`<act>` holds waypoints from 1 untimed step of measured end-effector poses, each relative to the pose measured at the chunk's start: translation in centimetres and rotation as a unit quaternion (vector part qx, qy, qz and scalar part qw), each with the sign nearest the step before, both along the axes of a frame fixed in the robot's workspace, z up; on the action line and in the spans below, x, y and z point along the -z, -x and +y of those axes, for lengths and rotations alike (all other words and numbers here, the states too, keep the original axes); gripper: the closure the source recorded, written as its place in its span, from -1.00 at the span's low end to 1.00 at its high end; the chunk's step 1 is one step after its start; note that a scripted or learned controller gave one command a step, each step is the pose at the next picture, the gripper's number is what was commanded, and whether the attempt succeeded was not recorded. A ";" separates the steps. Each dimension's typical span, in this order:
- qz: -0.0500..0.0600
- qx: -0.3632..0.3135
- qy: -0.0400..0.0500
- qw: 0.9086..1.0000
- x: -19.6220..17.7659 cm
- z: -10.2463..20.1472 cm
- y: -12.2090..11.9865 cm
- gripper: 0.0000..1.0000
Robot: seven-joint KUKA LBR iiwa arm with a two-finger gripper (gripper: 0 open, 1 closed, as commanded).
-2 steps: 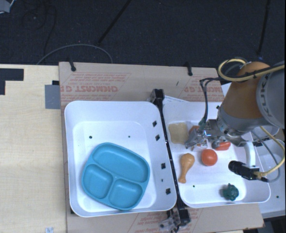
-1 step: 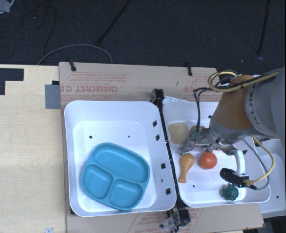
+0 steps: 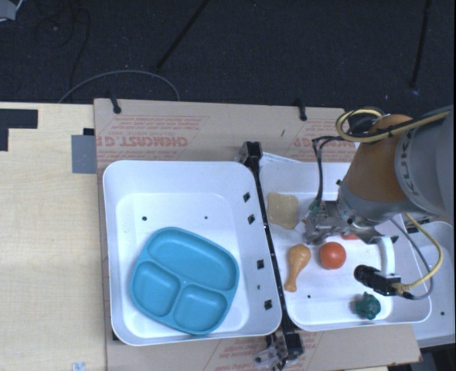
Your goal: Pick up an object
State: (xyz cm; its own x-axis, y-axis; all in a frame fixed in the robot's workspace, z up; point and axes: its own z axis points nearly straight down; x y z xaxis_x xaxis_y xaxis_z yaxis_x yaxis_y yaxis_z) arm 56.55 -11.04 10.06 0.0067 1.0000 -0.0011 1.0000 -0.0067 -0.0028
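Over on the right side of the frame, the gripper [image 3: 324, 229] sits low in the right bin [image 3: 321, 315], can't tell how it's set. Nothing looks picked up yet. The red ball [image 3: 332, 255] lies just below it, the drumstick [image 3: 296, 263] down-left.

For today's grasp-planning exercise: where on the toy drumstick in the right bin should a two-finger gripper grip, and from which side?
Grip the drumstick across its narrow lower shaft, probably coming straight down from above. It lies flat, bulb at top near the tomato, thin end pointing toward the bin's front. The fingers should close left-right across the shaft, where bare floor lies either side.
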 end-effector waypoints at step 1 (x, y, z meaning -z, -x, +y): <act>-0.003 0.000 0.000 1.000 -6.2 -0.7 0.0 1.00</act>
